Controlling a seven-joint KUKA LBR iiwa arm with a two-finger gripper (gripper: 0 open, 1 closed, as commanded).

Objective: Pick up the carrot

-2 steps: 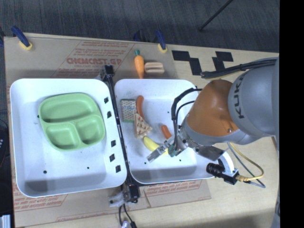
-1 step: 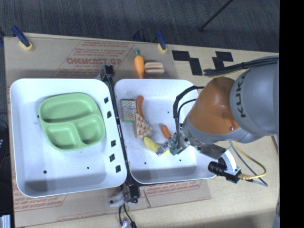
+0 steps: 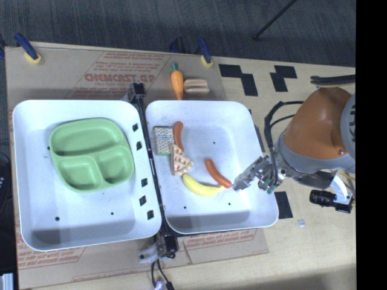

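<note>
The carrot (image 3: 176, 83), orange with a green top, lies on the cardboard just beyond the far rim of the right bin (image 3: 242, 116), outside both bins. My gripper (image 3: 249, 178) hangs low over the near right part of the right bin, far from the carrot. It is close to the right end of an orange-red sausage (image 3: 217, 172). The grey arm with its orange band (image 3: 317, 125) reaches in from the right.
A tan bun-like toy (image 3: 196, 87) sits right of the carrot. The right bin holds a banana (image 3: 200, 186), a waffle wedge (image 3: 180, 160), a second sausage (image 3: 178, 134) and a small patterned packet (image 3: 162, 141). A green divided plate (image 3: 92, 153) rests in the left bin (image 3: 30, 180).
</note>
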